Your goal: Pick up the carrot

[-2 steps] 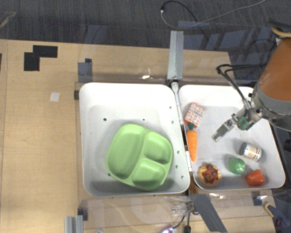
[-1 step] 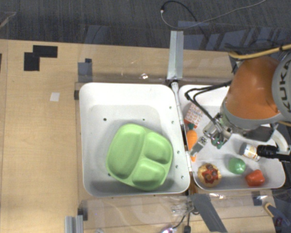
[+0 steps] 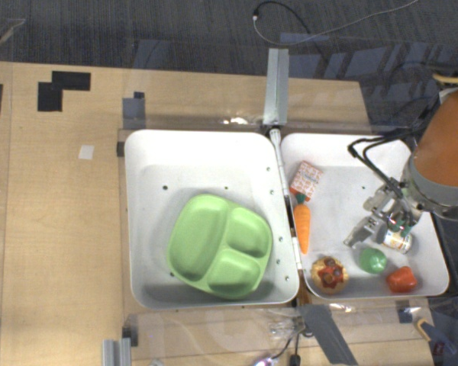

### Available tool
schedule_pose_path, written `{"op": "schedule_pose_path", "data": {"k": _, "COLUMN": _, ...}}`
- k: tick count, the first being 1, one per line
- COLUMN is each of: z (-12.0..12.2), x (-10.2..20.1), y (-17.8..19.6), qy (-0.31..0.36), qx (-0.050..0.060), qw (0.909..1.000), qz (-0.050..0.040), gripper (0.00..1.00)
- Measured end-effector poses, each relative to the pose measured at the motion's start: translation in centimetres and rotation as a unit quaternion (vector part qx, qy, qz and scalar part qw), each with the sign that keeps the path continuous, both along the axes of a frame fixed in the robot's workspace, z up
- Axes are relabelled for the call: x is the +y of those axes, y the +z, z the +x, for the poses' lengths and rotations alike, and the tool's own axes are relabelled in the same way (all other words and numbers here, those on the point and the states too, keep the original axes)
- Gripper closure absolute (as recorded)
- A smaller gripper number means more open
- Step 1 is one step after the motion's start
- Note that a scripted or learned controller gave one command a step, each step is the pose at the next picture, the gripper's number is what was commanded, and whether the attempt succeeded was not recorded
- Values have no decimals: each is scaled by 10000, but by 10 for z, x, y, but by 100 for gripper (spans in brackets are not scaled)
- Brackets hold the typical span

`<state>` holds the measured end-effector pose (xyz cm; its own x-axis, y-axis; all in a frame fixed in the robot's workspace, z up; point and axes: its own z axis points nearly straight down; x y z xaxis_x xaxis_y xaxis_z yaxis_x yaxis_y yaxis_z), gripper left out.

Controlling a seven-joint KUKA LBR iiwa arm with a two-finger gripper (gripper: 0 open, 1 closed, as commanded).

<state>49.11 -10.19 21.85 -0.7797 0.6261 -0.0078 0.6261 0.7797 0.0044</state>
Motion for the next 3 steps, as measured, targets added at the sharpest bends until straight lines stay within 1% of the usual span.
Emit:
{"op": "schedule_pose_path", "data": {"k": 1, "z": 85, "x": -12, "y": 104, "qy": 569, "qx": -7, "qw": 9984, "qz": -5, "gripper": 0}}
{"op": "schedule_pose_path", "data": {"k": 2, "z": 82, "x": 41, "y": 3, "qy": 1674, "qx": 8, "qw": 9859, "qz": -4, "gripper": 0}}
{"op": "schedule_pose_path", "data": {"k": 3, "z": 77, "x": 31, "y": 111, "qy": 2012, "qx": -13, "qw": 9795, "qz": -17, "gripper": 0}}
